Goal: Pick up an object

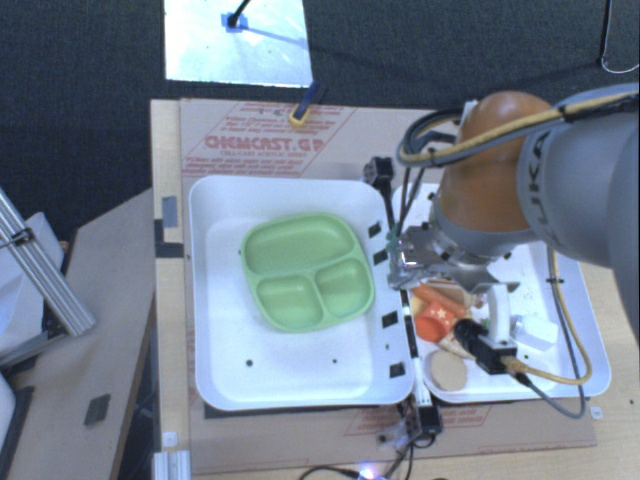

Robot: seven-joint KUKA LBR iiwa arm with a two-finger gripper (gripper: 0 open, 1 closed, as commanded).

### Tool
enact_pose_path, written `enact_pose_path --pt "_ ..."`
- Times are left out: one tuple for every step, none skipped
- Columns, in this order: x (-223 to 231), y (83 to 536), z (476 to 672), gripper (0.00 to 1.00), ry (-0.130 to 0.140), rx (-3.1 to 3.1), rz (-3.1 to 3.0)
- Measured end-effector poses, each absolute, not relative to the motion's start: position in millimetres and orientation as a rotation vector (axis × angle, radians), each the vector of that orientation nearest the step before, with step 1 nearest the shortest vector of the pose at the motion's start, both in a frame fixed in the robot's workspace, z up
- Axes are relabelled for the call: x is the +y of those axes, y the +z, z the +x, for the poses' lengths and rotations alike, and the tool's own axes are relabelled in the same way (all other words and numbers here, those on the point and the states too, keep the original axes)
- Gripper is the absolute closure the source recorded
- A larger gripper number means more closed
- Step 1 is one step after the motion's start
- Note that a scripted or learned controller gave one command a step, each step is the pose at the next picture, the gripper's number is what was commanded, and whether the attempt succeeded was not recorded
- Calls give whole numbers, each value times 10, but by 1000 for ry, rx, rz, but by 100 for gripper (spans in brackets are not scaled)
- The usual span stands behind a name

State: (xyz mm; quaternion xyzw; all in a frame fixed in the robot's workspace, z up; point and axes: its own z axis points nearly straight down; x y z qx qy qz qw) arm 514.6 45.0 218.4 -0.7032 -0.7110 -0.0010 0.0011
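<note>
- The arm [560, 168], grey with an orange dome at the wrist, reaches in from the right and hangs low over the right bin [590, 363], hiding most of it; the pose suggests a program bringing the tool down for a pick.
- The tabletop [170, 298] carries two shallow white bins side by side on a printed cardboard sheet [265, 138], a layout that keeps loose goods within the arm's reach.
- The left bin [290, 368] holds one thing, a green tray [305, 271] with three compartments, lying flat and slightly turned near the bin's middle, well apart from the arm.
- The jaws [440, 283] sit below the wrist at the right bin's left edge, among dark brackets and cables; whether they are spread or pressed together cannot be told, and nothing can be seen between them.
- An orange toy [437, 318], red-orange and the likeliest target, lies in the right bin just below the jaws, close but, as far as can be judged, not gripped.
- A tan disc [447, 371] rests near the right bin's front left corner, just beyond the orange toy.
- A small white block [537, 332] lies to the right, beside a yellow cable [560, 376] looping across the bin floor.
</note>
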Motion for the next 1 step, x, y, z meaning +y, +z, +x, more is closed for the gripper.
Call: enact_pose_path --pt "921 2319 5117 100 -4 -2232 -2210"
